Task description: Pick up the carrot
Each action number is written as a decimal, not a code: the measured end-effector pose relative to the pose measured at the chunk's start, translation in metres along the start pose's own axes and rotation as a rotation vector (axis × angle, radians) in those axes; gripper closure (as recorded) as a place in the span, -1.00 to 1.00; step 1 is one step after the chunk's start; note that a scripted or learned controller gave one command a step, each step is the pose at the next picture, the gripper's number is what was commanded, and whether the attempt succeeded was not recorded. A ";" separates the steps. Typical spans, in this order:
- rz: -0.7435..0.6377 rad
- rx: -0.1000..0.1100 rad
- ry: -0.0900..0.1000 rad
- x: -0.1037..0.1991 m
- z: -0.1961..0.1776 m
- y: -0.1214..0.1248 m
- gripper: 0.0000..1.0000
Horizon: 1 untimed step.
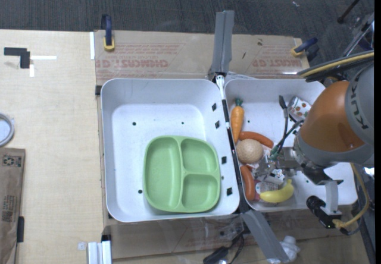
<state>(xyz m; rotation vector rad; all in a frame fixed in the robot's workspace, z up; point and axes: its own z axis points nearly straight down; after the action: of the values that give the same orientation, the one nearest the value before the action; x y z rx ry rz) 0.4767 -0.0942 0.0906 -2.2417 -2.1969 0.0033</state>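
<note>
The arm [333, 126], grey with its orange band, rises closest to the lens and covers much of the right bin [265, 87], reaching in from the right with its wrist bent down toward the cluster of food at the bin's near end. Its gripper [269, 172] hangs low among that clutter, just above a banana [277, 195] and beside a pale round item [250, 151], perhaps an egg or a potato; whether its jaws are apart or together I cannot tell, since cables and the wrist mask the tips, and nothing is visibly clamped between them. Two sausages [257, 138] lie around that round item, one slanting across the bin, the other running along the left wall toward the front. The carrot [237, 121] rests apart from the gripper, up against the right bin's left wall, probably because it has rolled to the wall and settled there. Its long axis runs nearly along that wall, green stub end pointing to the far side, tapered tip toward the near side. The left bin [119, 138] holds a green divided plate [181, 173].
</note>
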 end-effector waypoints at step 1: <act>0.000 0.000 0.000 0.000 0.000 0.000 -1.00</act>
<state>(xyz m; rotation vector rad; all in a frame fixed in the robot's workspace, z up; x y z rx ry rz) 0.4767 -0.0945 0.0907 -2.2421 -2.1970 0.0030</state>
